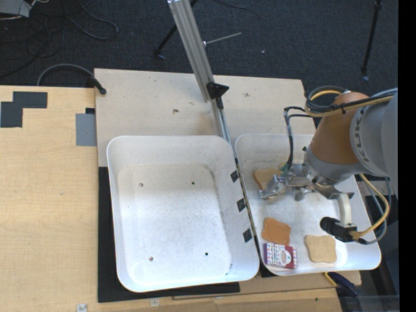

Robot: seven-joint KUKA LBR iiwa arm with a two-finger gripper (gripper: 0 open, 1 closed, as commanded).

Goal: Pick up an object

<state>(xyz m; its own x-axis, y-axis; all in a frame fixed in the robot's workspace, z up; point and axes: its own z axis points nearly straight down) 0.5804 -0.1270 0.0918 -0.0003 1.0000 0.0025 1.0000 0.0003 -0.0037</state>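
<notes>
The right bin (pixel 260 145) holds several small objects. A tan bread-like piece (pixel 263 177) lies by its left wall. Further forward sit an orange-brown slice (pixel 276 230), a red and white packet (pixel 280 255) and a pale toast piece (pixel 321 248). My gripper (pixel 272 191) reaches in from the right and hangs low over the bin, just right of and below the tan piece. Its metal fingers point left. Nothing shows clearly between them.
The left bin (pixel 170 210) is a wide white tray with a speckled floor. A slanted aluminium pole (pixel 198 57) rises behind the divider between the bins. Black clips (pixel 241 204) sit along the shared edge. Cables hang off the arm at the right.
</notes>
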